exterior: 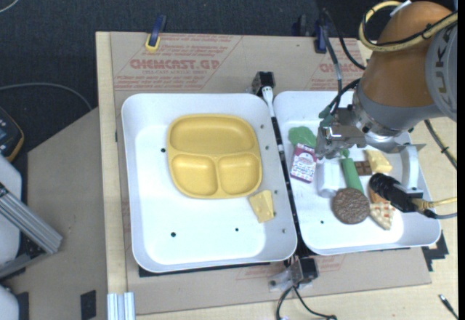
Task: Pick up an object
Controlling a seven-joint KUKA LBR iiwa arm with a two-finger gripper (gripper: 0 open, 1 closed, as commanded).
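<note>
My gripper [332, 142] hangs over the middle of the right bin [320, 237], pointing down among the clutter. Just to its left lie a green rounded piece [301, 136] and a pink-and-white carton [303, 164]. Below it are a white block [328, 180] and a green stick [352, 174]. Nearer the front lies a brown round cookie [351, 206], with a pizza-like wedge [383, 214] beside it. A pale yellow piece [378, 161] sits to the gripper's right. Nothing can be seen held by the gripper.
The left bin [145, 188] holds a yellow divided plate [215, 155] and a small yellow cheese wedge [262, 206] near its right wall. The ridge between the two bins runs just left of the carton. The arm's bulk covers the right bin's far right part.
</note>
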